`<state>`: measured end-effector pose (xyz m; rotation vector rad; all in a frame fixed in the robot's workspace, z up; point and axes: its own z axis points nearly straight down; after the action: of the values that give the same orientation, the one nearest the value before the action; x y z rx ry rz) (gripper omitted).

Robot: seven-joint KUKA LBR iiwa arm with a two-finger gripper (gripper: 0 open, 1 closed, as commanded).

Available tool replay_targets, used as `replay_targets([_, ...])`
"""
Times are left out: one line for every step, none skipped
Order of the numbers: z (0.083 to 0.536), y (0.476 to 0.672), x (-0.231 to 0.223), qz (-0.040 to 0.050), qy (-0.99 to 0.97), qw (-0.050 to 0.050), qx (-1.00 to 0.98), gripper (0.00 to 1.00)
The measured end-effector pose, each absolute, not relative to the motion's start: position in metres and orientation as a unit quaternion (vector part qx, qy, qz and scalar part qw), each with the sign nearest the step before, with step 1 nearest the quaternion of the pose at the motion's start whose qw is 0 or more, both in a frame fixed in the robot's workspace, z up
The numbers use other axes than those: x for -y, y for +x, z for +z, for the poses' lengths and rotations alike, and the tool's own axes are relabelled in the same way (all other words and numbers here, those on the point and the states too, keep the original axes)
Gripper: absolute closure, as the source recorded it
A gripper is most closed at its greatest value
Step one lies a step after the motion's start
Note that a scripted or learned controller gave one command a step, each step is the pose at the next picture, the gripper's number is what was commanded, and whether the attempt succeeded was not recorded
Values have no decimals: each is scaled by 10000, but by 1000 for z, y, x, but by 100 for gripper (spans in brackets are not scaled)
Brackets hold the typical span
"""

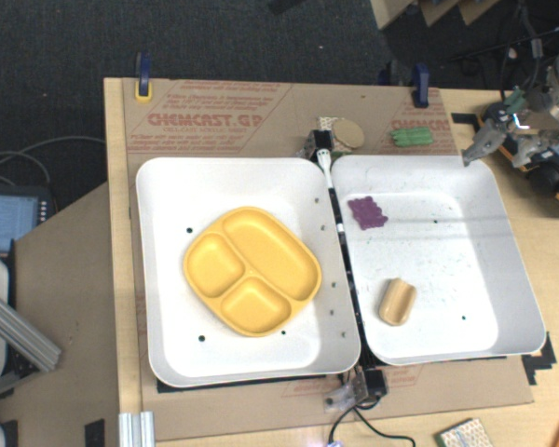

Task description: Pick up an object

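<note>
Pincer (480, 147) sits at the far right corner of the counter (261, 110), just outside the right bin (503, 250), near its far right corner. Cannot tell if it is open or closed, too small and blurred. Nothing visibly held.

Candidates, right bin: tan cylinder-like block (397, 302) toward the near left part of the bin, lying tilted; purple scrap (367, 212) near the far left edge, flat and irregular. Left bin (158, 250): yellow divided plate (252, 270) about centre, slightly rotated.

Judgement: step in hand is the approach, no grasp begun. Best target is probably the tan block: closest bulky item, chunky enough for two fingers, clear space all around. Come down from above, centre over it, close across its narrow width, not along its length. It may roll if nudged off-centre. Purple scrap looks too flat to grip. Plate is wide; only its rim would be graspable, likely slips.
</note>
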<state>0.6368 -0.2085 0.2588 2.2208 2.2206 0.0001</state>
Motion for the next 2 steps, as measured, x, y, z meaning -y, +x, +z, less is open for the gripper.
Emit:
replay_targets([80, 640, 216, 52, 7057, -69, -7084, 0])
replay_targets([85, 669, 108, 32, 7034, -6, -7108, 0])
